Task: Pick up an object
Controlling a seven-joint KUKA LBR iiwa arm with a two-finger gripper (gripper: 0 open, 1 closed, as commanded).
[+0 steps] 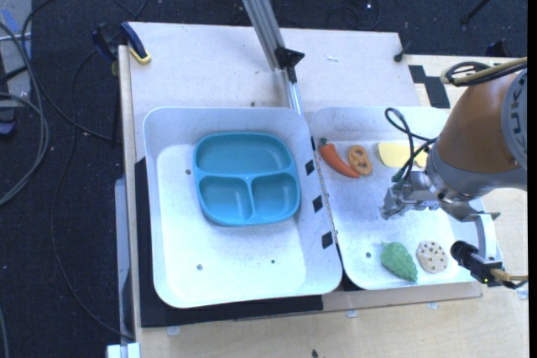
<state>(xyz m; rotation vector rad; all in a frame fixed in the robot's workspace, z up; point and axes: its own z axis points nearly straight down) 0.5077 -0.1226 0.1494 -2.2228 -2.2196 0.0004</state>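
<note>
In the right bin (369, 264) lie a carrot (339, 160), a pretzel (360, 158), a yellow piece (392, 153), a green leaf (400, 261) and a cookie (431, 256). The pincer (399, 204) hovers between them, touching none; its opening I cannot tell.

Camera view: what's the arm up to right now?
The arm's claw hangs over the right bin, with no item seen between its fingers. Carrot, pretzel and yellow piece lie behind it; green item and cookie in front. The blue tray sits in the left bin.
</note>
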